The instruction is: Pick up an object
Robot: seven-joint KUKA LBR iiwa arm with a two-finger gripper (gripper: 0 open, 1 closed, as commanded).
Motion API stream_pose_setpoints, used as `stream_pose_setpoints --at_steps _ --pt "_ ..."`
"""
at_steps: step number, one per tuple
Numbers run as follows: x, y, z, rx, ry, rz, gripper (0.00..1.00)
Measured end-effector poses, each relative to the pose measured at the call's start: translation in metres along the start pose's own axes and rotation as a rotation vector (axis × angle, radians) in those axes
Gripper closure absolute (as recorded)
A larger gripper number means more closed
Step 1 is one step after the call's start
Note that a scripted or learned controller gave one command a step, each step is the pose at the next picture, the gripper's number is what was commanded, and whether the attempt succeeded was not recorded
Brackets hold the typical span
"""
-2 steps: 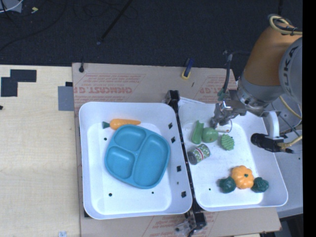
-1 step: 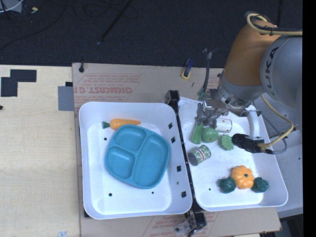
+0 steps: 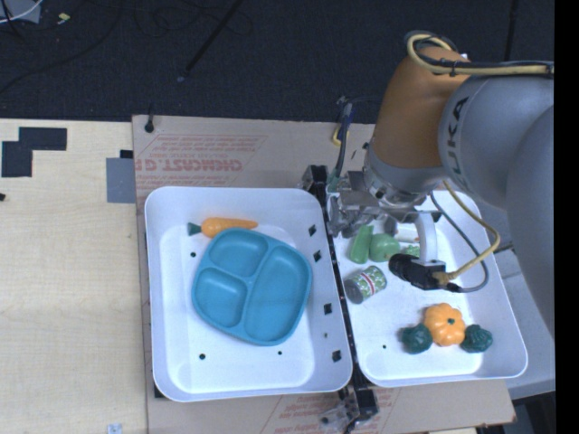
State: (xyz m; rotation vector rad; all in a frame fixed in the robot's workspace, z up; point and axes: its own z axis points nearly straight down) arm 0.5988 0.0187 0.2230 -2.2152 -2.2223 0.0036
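The arm (image 3: 470, 125) is showing grey with an orange band. Just below the gripper (image 3: 375, 220) a pale green object (image 3: 375, 244) is lying, near a green-and-white patterned can (image 3: 365, 284). Farther below, an orange pumpkin (image 3: 443, 324) is sitting between two dark green pieces (image 3: 417, 338). A blue plate (image 3: 251, 285) and an orange carrot (image 3: 226, 227) are resting in the white bin (image 3: 172, 333).

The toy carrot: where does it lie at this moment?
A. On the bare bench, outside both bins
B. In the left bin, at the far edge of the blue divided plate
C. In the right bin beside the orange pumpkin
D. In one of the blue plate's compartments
B. The carrot lies on the floor of the left bin, just beyond the far rim of the blue divided plate, not in any compartment.
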Motion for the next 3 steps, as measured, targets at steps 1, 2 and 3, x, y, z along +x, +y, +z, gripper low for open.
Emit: stream_pose_setpoints --at_steps 1,2,3 --pt "0.049 -0.016 -0.009 0.0 0.001 -0.001 1.0" --pt "0.087 -0.013 -0.014 -0.002 0.0 0.0 1.0" --pt "0.083 -0.02 0.006 0.002 -0.002 0.005 1.0"
